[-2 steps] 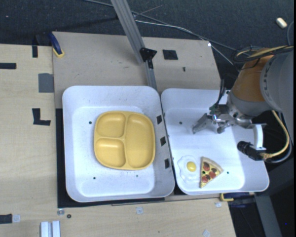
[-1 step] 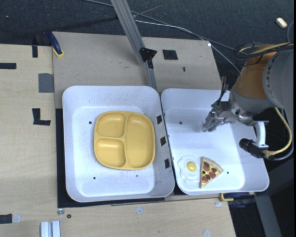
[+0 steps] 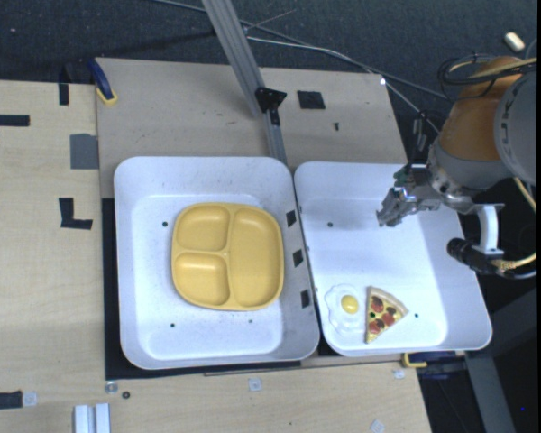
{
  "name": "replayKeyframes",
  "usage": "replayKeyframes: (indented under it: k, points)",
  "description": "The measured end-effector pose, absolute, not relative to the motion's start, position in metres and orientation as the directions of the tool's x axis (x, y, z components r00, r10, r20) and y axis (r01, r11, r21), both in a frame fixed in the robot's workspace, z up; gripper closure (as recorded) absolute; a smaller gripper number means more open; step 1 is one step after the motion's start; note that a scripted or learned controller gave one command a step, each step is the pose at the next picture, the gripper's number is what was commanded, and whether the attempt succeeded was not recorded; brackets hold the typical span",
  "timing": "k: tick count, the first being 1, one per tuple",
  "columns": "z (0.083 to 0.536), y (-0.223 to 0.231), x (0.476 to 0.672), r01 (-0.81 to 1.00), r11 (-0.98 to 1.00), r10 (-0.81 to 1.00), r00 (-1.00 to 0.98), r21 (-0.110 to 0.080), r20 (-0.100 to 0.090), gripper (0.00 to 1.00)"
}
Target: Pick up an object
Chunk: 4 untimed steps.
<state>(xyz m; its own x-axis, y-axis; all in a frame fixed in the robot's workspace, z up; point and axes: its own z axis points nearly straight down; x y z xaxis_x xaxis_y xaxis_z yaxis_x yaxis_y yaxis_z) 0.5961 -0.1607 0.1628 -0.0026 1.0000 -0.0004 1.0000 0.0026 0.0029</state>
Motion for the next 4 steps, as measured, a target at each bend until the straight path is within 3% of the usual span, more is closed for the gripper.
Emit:
replayKeyframes:
  k: [1, 4]
  points:
    - [0.216, -0.16, 0.597, 1.0, 0.002, 1.0, -0.002, 0.004, -0.001, 1.0]
    - [0.233, 0.01, 0.624, 1.0, 0.007, 1.0, -0.007, -0.001, 0.001, 1.0]
